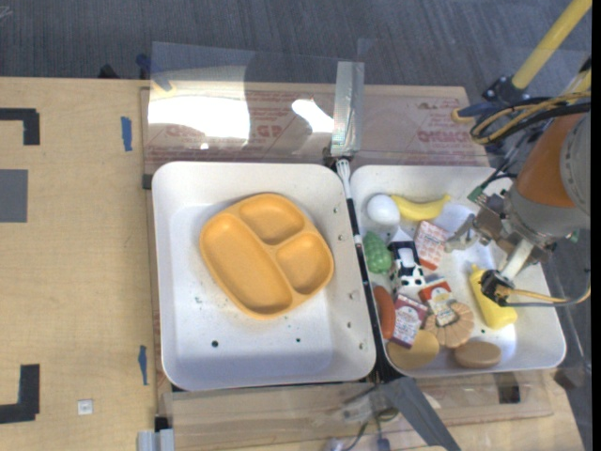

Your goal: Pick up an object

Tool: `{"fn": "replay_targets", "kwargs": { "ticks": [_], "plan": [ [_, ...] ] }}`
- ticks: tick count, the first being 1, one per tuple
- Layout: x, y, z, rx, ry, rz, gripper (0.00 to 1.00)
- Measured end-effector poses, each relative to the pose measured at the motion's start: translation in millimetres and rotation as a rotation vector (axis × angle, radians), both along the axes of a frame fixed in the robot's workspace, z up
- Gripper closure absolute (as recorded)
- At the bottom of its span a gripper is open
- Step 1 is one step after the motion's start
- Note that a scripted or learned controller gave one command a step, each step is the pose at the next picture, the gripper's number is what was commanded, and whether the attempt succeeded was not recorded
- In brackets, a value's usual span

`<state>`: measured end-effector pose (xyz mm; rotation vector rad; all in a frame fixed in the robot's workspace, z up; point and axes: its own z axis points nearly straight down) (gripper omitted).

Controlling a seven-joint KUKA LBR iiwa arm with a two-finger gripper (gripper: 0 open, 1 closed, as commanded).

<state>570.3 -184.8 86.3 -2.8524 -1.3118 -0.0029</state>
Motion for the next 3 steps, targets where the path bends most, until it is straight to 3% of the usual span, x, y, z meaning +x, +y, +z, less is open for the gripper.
{"fn": "replay_targets", "kwargs": {
  "ticks": [1, 2, 3],
  "plan": [
    [58.4, 53.7, 0.9, -0.003, 0.012, -0.110, 0.00],
    [27.7, 89.9, 0.8, -0.001, -0.001, -0.192, 0.00],
    [54.6, 85.6, 1.0, 0.002, 0.015, -0.232, 0.00]
  ]
}}
